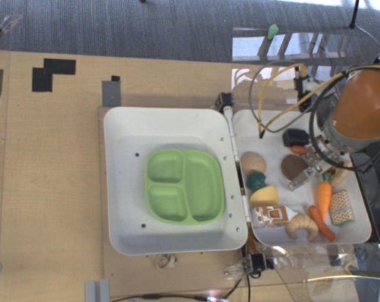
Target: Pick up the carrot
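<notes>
Carrot [324,197] just below end effector [308,173], apart

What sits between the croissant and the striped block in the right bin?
In the camera view, the carrot and a red-orange sausage-like piece lie between the croissant and the striped block.

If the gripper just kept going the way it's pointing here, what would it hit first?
The gripper points down and left into the right bin. The brown round item lies right at its tip, so probably that, not the carrot; depth is hard to judge.
</notes>
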You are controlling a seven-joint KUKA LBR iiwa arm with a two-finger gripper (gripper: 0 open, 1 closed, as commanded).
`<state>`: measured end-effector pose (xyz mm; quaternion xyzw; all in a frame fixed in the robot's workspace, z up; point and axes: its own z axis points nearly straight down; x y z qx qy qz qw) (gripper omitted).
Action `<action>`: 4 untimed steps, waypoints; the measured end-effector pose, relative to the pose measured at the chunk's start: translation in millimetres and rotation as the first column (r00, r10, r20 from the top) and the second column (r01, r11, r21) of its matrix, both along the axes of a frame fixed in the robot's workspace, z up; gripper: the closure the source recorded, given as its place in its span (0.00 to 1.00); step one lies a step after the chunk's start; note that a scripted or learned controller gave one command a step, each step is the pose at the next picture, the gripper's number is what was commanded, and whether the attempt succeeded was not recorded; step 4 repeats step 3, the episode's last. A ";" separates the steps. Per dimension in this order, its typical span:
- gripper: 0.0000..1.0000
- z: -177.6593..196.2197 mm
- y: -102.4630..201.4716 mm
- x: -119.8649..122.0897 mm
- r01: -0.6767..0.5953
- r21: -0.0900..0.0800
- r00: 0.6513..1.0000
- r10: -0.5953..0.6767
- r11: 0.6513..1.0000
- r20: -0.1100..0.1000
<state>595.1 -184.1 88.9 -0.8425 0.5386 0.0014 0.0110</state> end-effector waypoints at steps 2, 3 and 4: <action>0.00 5.2 -13.4 -48.6 -0.164 -0.026 0.986 0.165 0.986 0.008; 1.00 20.5 -14.6 -42.7 -0.158 -0.033 0.987 0.159 0.987 0.027; 1.00 20.5 -14.6 -42.7 -0.158 -0.033 0.987 0.159 0.987 0.027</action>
